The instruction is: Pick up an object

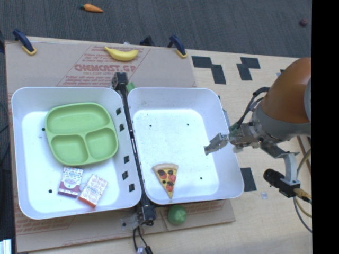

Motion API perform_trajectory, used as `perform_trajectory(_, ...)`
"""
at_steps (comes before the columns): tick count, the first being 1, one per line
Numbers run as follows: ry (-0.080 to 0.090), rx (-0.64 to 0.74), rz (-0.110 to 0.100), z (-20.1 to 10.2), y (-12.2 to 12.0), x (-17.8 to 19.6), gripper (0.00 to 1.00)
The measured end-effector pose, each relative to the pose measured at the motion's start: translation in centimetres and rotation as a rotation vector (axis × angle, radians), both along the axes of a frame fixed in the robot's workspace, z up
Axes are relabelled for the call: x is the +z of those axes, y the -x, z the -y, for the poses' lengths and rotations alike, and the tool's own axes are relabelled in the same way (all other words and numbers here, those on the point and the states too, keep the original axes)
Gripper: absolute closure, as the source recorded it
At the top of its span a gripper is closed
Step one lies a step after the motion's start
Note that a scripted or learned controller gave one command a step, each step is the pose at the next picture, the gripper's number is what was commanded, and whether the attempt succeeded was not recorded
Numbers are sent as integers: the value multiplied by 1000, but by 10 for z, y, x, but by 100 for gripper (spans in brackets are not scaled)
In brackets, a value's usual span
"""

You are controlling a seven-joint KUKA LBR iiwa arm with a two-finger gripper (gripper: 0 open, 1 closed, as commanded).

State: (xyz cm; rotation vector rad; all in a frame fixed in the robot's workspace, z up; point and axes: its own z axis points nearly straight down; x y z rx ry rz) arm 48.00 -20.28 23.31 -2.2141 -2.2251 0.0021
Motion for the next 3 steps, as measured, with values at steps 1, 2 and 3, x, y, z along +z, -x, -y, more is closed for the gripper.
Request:
perform_trajectory(1,1,2,2,8,-26,-141,0)
perform_trajectory(2,-1,0,2,8,-92,-141,0)
perform_trajectory(3,0,0,2,8,-152,-141,0)
